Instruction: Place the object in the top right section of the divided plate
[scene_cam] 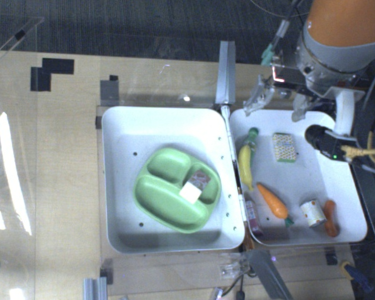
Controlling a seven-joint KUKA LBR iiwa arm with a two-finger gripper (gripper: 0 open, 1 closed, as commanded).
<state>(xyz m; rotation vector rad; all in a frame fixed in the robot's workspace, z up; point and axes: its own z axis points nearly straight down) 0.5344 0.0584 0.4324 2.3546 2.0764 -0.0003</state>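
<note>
The green divided plate (165, 166) lies in the left bin (122, 167). A small packet (194, 188), white with a grey-brown end, rests in the plate's right-hand section, its white corner reaching the ridge of the large lower section. My gripper (279, 105) hangs over the back edge of the right bin (350, 186), well away from the plate. It is open, and its two fingers (257, 100) are spread with nothing between them.
The right bin holds a banana (245, 165), a green-topped item (253, 134), a speckled pad (284, 147), a carrot (274, 202), a small can (311, 212) and an orange piece (330, 218). A metal divider post (224, 74) stands between the bins.
</note>
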